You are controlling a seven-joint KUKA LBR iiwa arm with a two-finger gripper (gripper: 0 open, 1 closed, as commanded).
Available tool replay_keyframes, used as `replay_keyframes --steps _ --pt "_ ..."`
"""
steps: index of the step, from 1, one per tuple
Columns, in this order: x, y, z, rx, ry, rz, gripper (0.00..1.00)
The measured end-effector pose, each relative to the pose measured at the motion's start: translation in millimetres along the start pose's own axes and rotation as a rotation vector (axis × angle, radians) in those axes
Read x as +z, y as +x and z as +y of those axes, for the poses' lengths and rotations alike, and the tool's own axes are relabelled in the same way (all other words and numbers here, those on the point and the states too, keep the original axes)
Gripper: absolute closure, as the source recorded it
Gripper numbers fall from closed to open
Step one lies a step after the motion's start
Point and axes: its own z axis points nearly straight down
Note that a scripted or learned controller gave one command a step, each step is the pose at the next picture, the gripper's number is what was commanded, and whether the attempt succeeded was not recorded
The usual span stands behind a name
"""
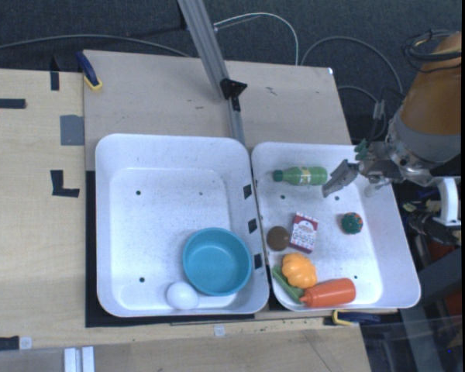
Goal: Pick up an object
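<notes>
Camera view: gripper (342, 180) beside bottle (300, 176).

A wooden bench (163, 91) carries black tape marks (60, 184), a grey slanted pole (205, 33), and cables (279, 29) behind.

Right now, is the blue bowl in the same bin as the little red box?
No, the blue bowl sits in the left bin, while the little red box lies in the right bin.
</notes>
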Motion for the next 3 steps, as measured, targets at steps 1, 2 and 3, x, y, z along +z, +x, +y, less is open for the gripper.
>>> replay_keyframes --steps 1,2,3 --pt "-0.1 -0.1 0.0 0.0 0.0 0.0 0.0" --pt "59.6 1.3 7.8 0.001 0.005 0.0 0.0" --pt "107.5 10.1 4.5 0.001 0.005 0.0 0.0"
